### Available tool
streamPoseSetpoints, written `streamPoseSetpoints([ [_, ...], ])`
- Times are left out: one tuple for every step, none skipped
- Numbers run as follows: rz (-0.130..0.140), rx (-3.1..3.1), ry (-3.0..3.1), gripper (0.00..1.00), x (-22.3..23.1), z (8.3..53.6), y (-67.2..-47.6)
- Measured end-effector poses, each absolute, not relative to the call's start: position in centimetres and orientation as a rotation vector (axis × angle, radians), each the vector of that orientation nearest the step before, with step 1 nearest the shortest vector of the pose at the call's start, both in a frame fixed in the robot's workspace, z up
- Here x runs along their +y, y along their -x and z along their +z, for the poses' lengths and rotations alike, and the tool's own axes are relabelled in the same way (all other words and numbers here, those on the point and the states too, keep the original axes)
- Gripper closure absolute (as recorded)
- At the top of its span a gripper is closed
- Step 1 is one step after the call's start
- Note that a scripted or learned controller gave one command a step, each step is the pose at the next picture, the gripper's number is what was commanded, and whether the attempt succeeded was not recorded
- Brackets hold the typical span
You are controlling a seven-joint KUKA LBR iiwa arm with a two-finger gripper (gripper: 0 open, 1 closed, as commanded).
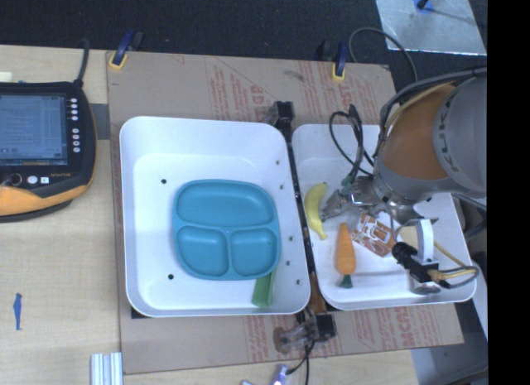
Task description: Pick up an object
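The hand (349, 202) was seen low in the right bin (319, 150), right of centre in the frame, just beside the upper end of the banana (315, 210) and above the top of the carrot (344, 249). Whether it was open or closed could not be told, and nothing was seen to be held in it. No single object was named by the task, so the nearest pieces were judged the likely targets: the banana lay close along the bin's left wall, the carrot lay just to its right with its green tip toward the bottom of the frame, and a small orange-and-white packet (374, 235) lay just right of the carrot. For the step to be done well, one piece should be chosen, the hand centred over its middle, and the closing line set across its narrow width rather than along its length. The banana's nearness to the wall was judged a risk, since little room was left on that side; the carrot, lying clear of the wall, was judged the easier pick, provided the packet was not nudged. Much was hidden: the bin's upper right part was covered by the grey and orange arm (422, 139), the hand's outline was lost among grey cables, and the packet's print could not be read. In the left bin (149, 209), well apart from the hand, a blue plate (225, 228) and a green object (264, 290) of uncertain kind were seen.
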State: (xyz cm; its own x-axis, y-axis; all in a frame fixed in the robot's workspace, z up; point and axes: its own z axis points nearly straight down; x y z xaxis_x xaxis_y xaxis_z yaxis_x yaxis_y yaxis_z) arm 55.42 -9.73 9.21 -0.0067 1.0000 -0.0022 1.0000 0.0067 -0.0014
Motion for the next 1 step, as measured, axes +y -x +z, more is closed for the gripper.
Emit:
streamPoseSetpoints([
  [-0.005,2.23,-2.216,0.0,-10.23,9.15,-50.97],
])
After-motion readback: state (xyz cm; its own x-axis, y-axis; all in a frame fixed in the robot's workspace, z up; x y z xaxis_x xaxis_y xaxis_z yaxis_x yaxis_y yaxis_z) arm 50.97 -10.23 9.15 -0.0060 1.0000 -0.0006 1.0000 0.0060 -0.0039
